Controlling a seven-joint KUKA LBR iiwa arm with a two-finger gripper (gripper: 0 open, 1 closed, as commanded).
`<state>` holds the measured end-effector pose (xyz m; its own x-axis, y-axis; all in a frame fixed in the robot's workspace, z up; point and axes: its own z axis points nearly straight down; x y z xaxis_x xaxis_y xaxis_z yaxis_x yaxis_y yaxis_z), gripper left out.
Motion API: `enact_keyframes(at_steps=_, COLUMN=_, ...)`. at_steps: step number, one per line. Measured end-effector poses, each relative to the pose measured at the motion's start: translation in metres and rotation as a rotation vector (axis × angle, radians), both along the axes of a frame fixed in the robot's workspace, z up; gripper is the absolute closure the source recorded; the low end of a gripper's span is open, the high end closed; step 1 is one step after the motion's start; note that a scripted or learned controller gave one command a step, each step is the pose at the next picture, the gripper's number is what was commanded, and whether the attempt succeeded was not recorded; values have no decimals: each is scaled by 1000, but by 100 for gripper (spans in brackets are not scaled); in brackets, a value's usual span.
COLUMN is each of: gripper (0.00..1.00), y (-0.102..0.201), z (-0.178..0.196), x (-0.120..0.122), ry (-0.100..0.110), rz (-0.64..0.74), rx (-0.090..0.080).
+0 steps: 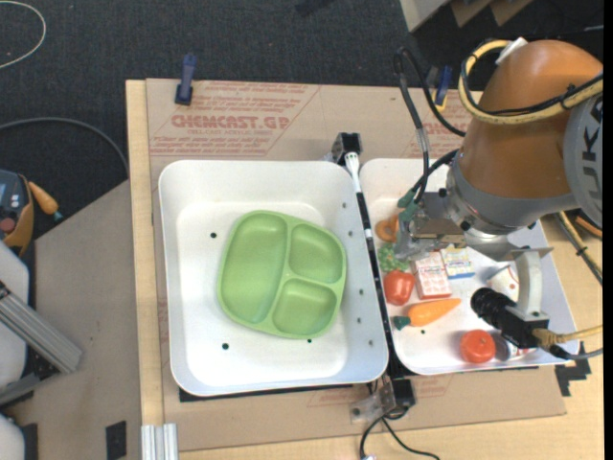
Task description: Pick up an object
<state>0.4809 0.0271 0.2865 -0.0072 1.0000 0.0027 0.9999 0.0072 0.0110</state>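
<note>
A grey robot arm with an orange band (532,89) is reaching in from the right over a cardboard-covered worktop (239,123), its tool (414,233) hanging low over the upper left part of the right-hand shallow white bin (421,364) — whether the tool is open or closed cannot be told from this angle. The objects for picking are all lying in that bin, crowded toward its left side. A small round orange toy (386,228) is sitting just left of the tool, close to the bin's left wall, and a green leafy toy (388,257) is lying just below it. Nearer the camera, a red toy pepper (397,286) is resting beside a small red-and-white carton (432,276), with a flat white-and-blue packet (461,268) lying to the carton's right. An orange toy carrot with a green top (433,310) is lying across the bin below the carton, and a round red toy tomato (478,346) is sitting apart from the rest — near the bin's front edge. In the left-hand shallow white bin (182,257), a light green plastic plate with three compartments (283,274) is lying flat near the middle. A blue clamp (185,80) is gripping the worktop's far edge.
</note>
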Motion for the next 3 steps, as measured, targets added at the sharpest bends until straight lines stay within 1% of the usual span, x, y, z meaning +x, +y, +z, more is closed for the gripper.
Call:
enact_keyframes(at_steps=1, gripper=100, y=50, z=111, x=3, ry=-4, rz=1, rx=2)
enact_keyframes(at_steps=2, gripper=100, y=47, z=115, x=2, ry=7, rz=-6, rx=-3)
enact_keyframes(at_steps=3, gripper=100, y=47, z=125, x=3, ry=5, rz=-5, rx=-4)
